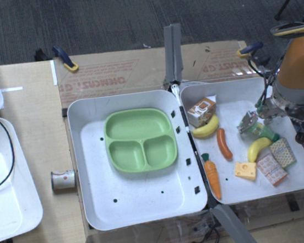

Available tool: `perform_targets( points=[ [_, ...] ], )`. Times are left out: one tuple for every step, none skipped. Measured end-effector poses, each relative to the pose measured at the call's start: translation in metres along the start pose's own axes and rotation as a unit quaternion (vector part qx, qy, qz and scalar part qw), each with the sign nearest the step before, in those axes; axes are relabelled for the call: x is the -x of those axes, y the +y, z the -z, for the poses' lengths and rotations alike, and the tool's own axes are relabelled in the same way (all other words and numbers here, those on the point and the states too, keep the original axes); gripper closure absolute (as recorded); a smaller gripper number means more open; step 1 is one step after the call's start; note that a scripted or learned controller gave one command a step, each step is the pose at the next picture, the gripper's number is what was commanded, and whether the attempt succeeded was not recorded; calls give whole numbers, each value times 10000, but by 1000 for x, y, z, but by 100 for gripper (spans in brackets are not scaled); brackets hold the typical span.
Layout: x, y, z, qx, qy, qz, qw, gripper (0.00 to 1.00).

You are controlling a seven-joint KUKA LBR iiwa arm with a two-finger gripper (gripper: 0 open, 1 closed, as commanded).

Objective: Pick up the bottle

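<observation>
Arm (295, 68) reaches in from right, orange band above wrist, bent down over right side. Gripper (250, 122) low, pointing left; finger state unclear.

— What lies beyond the worktop (45, 238)?
— A dark grey carpeted floor (116, 14) along the top.
— And the worktop itself?
— Pale wood, with a sheet of brown cardboard (118, 75) bearing red print at the back. Blue clamps (65, 58) grip its far edge. The light is even and soft.
</observation>
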State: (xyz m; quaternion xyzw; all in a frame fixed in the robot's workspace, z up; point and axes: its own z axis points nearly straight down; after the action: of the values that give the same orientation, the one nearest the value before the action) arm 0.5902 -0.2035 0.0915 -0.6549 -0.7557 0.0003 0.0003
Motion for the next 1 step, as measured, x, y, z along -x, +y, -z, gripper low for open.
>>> perform_targets(
  points=[
    [-46,14,41,9,-4,-494,9988,0]
  ],
)
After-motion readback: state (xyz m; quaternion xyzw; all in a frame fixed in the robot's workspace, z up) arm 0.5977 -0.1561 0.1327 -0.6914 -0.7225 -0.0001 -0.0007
